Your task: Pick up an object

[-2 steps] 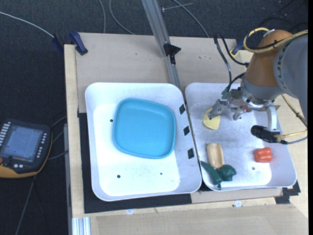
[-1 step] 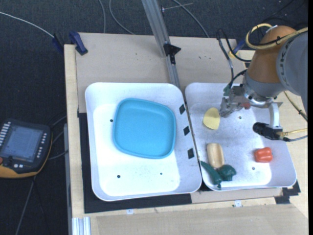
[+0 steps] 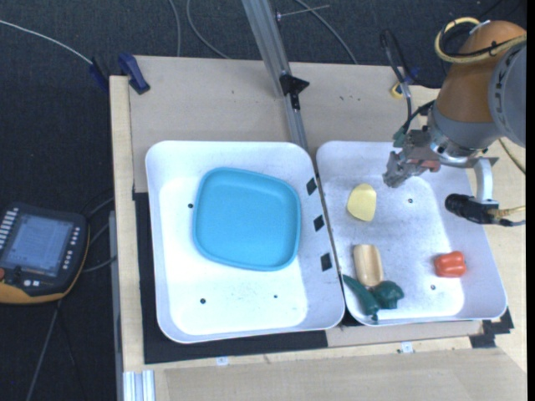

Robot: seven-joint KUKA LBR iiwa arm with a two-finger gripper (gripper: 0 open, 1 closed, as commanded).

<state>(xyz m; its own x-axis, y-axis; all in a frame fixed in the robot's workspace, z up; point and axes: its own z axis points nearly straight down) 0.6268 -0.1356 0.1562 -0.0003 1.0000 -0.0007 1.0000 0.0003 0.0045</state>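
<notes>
Nearest the camera, along the front edge of the right bin (image 3: 468, 307), a dark green toy (image 3: 376, 294) was observed, touching the lower end of a tan cylindrical piece (image 3: 368, 262). A small red-orange object (image 3: 450, 263) was noted well to the right of these, lying apart in the same bin. Further back, a pale yellow object (image 3: 362, 202) was recorded near the middle of the right bin, free of all other items. In the left bin (image 3: 167, 307), a light blue square plate (image 3: 247, 217) was seen lying flat. The gripper (image 3: 403, 170) was located over the rear part of the right bin, just beyond and to the right of the yellow object; nothing was seen between it and any item, and its opening could not be determined. The surface (image 3: 209, 98) beyond the bins was noted as pale wood.
</notes>
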